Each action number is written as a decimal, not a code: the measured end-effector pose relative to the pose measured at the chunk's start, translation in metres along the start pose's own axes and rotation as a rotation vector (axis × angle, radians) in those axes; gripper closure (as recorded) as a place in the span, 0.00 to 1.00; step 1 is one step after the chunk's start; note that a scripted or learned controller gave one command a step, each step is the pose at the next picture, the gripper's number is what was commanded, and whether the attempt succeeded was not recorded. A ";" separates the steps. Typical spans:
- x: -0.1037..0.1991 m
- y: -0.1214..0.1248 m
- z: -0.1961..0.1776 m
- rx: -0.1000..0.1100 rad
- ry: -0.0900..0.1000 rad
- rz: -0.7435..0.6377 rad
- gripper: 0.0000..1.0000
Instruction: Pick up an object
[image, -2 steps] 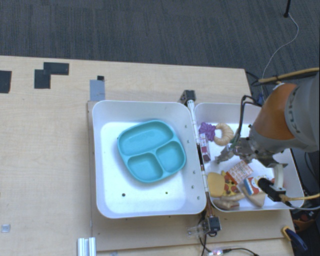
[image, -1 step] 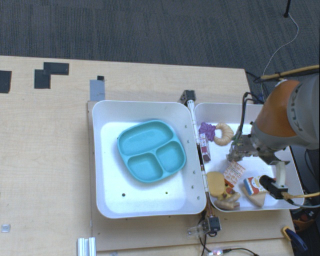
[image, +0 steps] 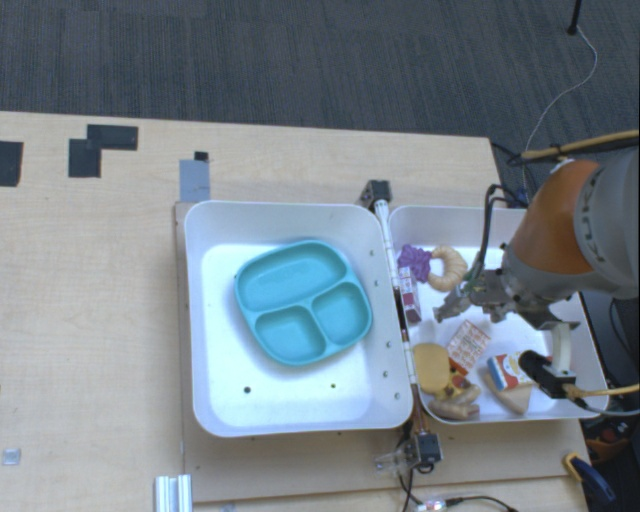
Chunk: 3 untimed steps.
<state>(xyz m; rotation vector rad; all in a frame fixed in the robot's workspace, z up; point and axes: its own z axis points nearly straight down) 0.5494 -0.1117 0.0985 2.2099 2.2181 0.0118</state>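
Just now, the gripper (image: 468, 304) is hovering low in the right bin (image: 590, 345), its fingers spread slightly with nothing between them. A red-and-white packet (image: 468, 345) is lying just beneath, at six o'clock from it. Purple toy (image: 414, 262) and tan ring (image: 447, 267) are sitting at ten o'clock. The left bin (image: 215, 330) is holding a blue divided plate (image: 303, 301), with bare floor around it.

Arm (image: 575, 230): reaching in from the right — orange band showing above the wrist.
Gripper (image: 468, 308): hovering low — pointing left.
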 end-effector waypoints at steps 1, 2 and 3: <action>0.001 0.001 -0.011 -0.003 0.000 -0.003 1.00; 0.001 0.001 -0.011 -0.002 0.000 -0.003 0.00; 0.018 -0.053 0.010 0.001 -0.001 0.002 0.00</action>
